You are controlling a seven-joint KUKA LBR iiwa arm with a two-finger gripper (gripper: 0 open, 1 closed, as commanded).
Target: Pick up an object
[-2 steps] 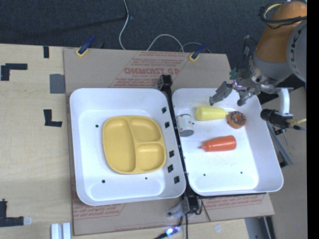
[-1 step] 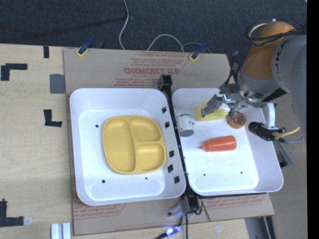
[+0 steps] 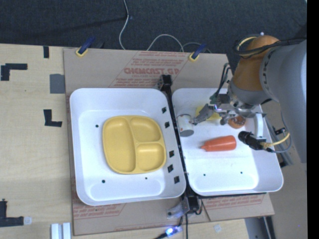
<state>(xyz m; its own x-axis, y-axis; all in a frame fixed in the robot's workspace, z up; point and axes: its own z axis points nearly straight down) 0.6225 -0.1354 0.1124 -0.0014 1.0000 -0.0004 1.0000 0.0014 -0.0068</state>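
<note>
Camera view | end effector (image 3: 225, 114) over right bin (image 3: 234, 183) | finger state unclear | carrot (image 3: 219, 144) lies apart

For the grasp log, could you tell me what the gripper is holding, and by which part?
It cannot be told: the gripper sits low in the right bin, apart from the orange carrot.

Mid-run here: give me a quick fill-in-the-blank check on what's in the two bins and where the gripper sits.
1. The yellow divided plate lies in the ____ bin.
2. The carrot-like orange object lies in the ____ bin.
3. The plate has ____ compartments.
4. The gripper hangs over the ____ bin.

Missing words: left; right; three; right
</note>
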